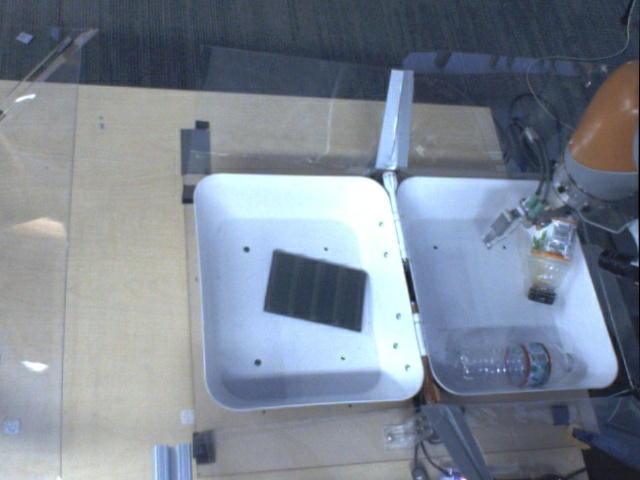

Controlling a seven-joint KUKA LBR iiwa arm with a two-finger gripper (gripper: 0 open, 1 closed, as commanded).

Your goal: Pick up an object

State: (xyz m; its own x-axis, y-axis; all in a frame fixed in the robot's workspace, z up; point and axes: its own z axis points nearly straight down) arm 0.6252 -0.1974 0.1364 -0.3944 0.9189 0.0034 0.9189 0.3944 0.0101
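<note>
Standing by the bench, I see the grey arm (610, 138) with its orange band reaching in over the far right corner of the right bin (440, 208), with the gripper (527, 218) low over the white floor there. Whether it is open or closed I cannot tell from this angle, and I cannot say that it has anything in its grasp. The nearest thing to it is a small clear bottle (547, 266), which sits just beside the gripper on the side nearer to me. Its long axis runs from the gripper toward the bin's near edge, tilting slightly to the left, and its dark cap is at the near end. I cannot tell if the bottle's upper end touches the gripper or only lies under it. A larger clear plastic bottle (505, 363) with a blue-green label lies on its side along the near wall of the same bin, its length running left to right, well apart from the gripper. A dark ribbed pad (316, 289) lies flat in the middle of the left bin (230, 228), farthest off. My guess is the small bottle is the target, and that a grasp across its narrow width would suit best.
</note>
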